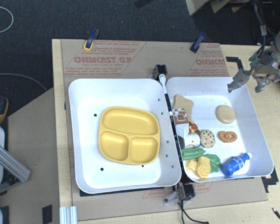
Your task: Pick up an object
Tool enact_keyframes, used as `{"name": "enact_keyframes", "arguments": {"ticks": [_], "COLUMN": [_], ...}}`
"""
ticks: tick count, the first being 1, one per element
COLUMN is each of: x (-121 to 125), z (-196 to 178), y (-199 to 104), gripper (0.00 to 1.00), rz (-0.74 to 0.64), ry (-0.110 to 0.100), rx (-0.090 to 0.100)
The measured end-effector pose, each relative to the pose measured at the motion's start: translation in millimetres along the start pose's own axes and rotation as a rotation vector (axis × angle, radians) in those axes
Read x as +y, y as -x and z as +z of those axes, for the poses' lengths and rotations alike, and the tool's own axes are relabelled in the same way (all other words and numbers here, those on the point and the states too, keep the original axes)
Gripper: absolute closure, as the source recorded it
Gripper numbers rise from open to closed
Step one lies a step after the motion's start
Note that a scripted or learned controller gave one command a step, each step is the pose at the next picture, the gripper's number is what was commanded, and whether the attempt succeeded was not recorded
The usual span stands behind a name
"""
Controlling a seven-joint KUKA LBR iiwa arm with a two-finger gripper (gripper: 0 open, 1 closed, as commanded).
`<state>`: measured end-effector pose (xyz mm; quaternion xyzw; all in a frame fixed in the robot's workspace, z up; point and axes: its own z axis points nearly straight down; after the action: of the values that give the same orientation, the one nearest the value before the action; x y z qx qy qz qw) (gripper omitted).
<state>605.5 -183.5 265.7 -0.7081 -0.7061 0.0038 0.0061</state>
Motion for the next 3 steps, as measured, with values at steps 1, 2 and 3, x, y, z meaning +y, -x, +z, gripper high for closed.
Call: {"name": "enact_keyframes", "arguments": {"ticks": [1, 2, 3], "x": [2, 0, -9], "z": [-7, 44, 99], "y": [0, -11, -18], "gripper": [0.0, 0.0, 0.0], "rz": [-0.003, -0.003, -0.003], "ry": [0.013, 0.007, 0.006], "rx": [-0.003, -0.001, -0.001]}}
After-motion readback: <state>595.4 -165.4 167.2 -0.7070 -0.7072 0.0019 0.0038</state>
